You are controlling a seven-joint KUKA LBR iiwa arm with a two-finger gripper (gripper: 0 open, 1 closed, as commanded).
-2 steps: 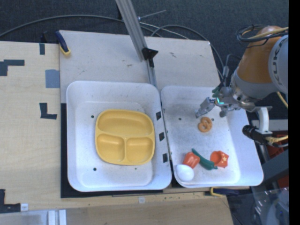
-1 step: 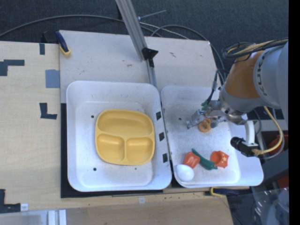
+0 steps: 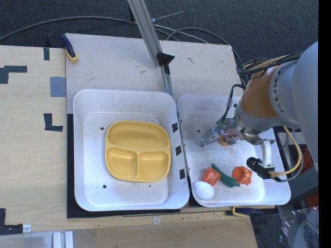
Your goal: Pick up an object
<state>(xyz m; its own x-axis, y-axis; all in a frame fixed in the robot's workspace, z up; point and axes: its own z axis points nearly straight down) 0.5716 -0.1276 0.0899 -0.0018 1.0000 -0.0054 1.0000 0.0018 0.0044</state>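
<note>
My gripper (image 3: 211, 138) is low over the middle of the right bin (image 3: 194, 112), reaching in from the right under the orange wrist band. A small orange bit (image 3: 225, 140) shows close against the gripper body; whether it is held I cannot tell. Along the bin's front lie a white egg (image 3: 204, 190), a red-orange piece (image 3: 211, 176), a green strip (image 3: 225, 174) and an orange piece with a star (image 3: 242, 175), all apart from the gripper.
The left bin (image 3: 85, 138) holds a yellow divided plate (image 3: 138, 150). A slanted metal rail (image 3: 147, 27) ends at the bins' back edge. Cables (image 3: 279, 167) hang by the right bin's right wall.
</note>
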